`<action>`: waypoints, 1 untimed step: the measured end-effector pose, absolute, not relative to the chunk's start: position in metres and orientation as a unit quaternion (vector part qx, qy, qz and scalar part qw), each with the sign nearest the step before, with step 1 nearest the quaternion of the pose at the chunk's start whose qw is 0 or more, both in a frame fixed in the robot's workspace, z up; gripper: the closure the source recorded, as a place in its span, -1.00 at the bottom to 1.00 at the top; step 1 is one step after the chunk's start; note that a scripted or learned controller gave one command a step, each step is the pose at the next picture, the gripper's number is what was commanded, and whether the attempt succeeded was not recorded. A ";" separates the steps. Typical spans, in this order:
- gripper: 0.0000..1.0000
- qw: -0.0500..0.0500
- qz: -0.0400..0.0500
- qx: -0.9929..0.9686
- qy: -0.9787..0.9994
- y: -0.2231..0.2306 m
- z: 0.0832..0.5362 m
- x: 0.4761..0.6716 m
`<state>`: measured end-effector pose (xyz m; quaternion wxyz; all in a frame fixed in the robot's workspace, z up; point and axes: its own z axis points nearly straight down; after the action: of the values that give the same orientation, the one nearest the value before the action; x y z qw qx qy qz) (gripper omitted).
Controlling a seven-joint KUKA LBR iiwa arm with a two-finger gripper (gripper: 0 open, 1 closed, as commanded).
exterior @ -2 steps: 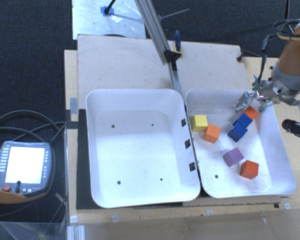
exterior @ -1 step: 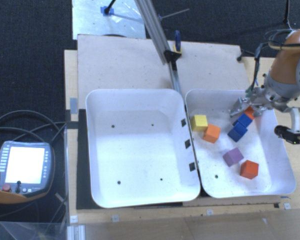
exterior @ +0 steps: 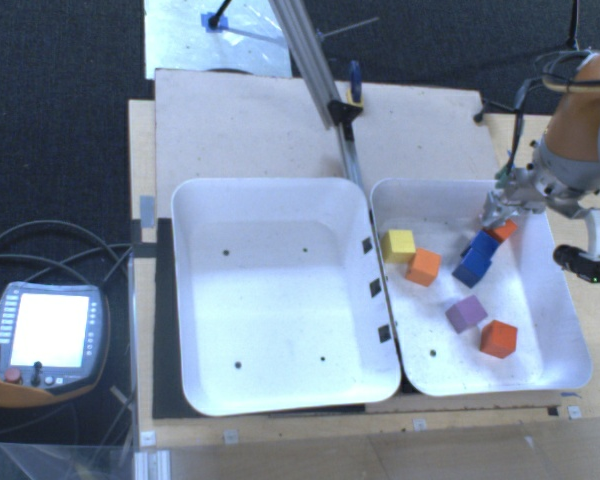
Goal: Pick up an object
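Two white bins sit side by side on the counter. The left bin has bare floor w/ a few dark dots. The right bin holds all the blocks: yellow cube touching an orange cube near the divider, purple cube mid-bin, w/ a red-orange cube just beside it toward the front.

My fingers are down at the back right of that bin, right over the blue block. Can't tell if they're clenched or released; the wrist hides them. The blue block is elongated, long axis on a diagonal: upper end toward my fingers, lower end toward bin centre. It looks tilted, upper end next to a small orange-red piece under the tips.

Nearby: bin's right wall close to my wrist, orange cube near the block's lower end. A metal rail slants across the back of the counter. Teach pendant lies off the counter's left.
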<state>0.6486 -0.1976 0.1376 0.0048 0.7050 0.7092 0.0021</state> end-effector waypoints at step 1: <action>1.00 0.004 0.002 0.705 0.709 -0.193 0.200 0.657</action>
<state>0.6569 -0.1931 0.2004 0.0043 0.7047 0.7094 0.0024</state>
